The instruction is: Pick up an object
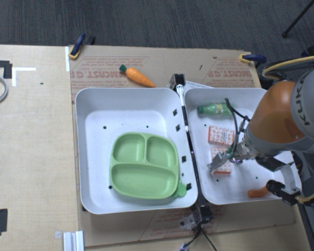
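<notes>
My gripper (pixel 221 163) reaches down into the right bin (pixel 201 184) from the right, its tip low over a red and white packet (pixel 220 156) near the bin's middle. A second red and white packet (pixel 221 135) lies just behind it. A green bottle (pixel 214 109) lies on its side at the back of that bin. An orange sausage-like piece (pixel 258 193) rests near the front right, partly behind the arm's hardware. The orange wrist band hides the bin's right part.
The left bin (pixel 89 140) holds a green divided plate (pixel 145 166). A toy carrot (pixel 137 76) lies on the cardboard behind the bins. Clamps (pixel 77 45) hold the cardboard's corners. Cables run at the front between the bins.
</notes>
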Motion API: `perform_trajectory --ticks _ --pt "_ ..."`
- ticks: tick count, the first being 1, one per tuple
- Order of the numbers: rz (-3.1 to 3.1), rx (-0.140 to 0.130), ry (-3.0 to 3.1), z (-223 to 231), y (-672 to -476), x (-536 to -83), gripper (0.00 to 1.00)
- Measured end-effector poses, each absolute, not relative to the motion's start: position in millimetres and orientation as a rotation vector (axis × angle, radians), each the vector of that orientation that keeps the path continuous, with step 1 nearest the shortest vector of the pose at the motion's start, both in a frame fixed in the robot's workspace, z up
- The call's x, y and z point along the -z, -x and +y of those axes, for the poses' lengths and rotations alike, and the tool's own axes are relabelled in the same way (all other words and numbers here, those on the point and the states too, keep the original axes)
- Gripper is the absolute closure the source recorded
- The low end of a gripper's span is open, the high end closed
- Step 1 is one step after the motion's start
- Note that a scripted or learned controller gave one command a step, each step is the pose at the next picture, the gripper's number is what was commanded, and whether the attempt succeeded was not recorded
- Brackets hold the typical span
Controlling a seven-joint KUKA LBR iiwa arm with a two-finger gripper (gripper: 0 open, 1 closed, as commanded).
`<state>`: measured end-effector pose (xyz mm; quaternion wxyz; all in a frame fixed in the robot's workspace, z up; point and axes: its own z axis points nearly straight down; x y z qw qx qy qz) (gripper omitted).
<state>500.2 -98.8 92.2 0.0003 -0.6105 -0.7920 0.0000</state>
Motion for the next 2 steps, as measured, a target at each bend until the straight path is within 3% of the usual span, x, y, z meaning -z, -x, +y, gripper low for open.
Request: perform_trajectory --ticks 1,2 --pt "-2.487 0.001 1.921 -99.2 -501.2 -101.9 1.0" --pt "-2.262 0.0 2.183 -55.3 -503.7 -281.7 1.0"
